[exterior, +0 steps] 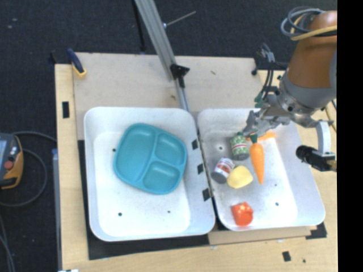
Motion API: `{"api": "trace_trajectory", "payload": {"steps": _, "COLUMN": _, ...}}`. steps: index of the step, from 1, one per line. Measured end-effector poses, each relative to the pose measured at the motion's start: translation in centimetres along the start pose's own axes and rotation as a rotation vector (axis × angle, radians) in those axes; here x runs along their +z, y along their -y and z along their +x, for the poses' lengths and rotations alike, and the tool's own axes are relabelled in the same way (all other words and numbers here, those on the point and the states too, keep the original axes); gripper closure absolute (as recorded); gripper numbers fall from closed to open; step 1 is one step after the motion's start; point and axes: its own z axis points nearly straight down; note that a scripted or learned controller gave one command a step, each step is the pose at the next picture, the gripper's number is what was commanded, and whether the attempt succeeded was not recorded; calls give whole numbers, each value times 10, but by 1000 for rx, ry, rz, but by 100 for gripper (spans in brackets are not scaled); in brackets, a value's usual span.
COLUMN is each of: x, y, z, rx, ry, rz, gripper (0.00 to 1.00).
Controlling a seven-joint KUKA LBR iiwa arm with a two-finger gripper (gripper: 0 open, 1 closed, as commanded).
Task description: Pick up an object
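The right bin (295, 208) holds a green-labelled can (240, 147), a small can lying on its side (223, 168), a yellow lemon-like piece (240, 177), an orange carrot (258, 160) and a red tomato-like piece (242, 213). My gripper (253, 124) hangs over the bin's upper part, just above and right of the green-labelled can and near the carrot's top. Nothing shows between its fingers.
The left bin (102, 208) carries a teal divided plate (151, 158). A slanted metal rail (159, 38) runs down to the gap between the bins. The arm's orange band (312, 55) and cables sit at the upper right.
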Motion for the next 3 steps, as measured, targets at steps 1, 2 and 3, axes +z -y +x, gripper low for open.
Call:
{"api": "trace_trajectory", "payload": {"steps": 1, "x": 20, "y": -10, "z": 48, "rx": 1, "ry": 0, "rz": 3, "gripper": 100}}
{"api": "trace_trajectory", "payload": {"steps": 2, "x": 19, "y": -11, "z": 104, "rx": 1, "ry": 0, "rz": 1, "gripper": 100}}
{"api": "trace_trajectory", "payload": {"steps": 3, "x": 42, "y": -19, "z": 153, "rx": 2, "ry": 1, "rz": 4, "gripper": 100}}
